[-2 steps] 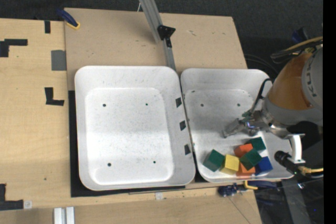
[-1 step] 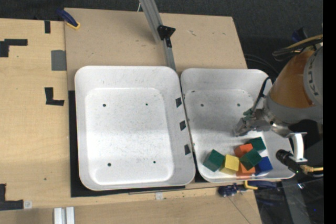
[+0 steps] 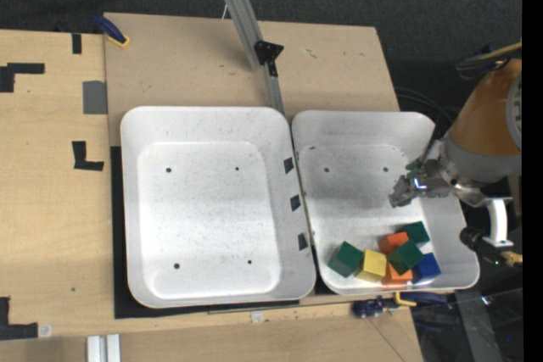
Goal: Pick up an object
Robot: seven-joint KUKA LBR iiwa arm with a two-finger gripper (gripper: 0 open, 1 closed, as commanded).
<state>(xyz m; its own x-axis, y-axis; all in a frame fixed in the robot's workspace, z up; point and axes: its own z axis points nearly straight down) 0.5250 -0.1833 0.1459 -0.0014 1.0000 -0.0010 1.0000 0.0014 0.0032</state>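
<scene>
Even overhead light, slightly soft focus

A robotics laboratory or test cell is indicated. Two shallow white plastic bins are set side by side on a plain plywood bench top, which is marked with strips of black tape. A slanted grey aluminium mounting pole is fixed above the bench. A small heap of coloured blocks is kept in the right bin as test material. A grey industrial arm with an orange band is seen at the right, and dark flooring is visible beyond.
</scene>
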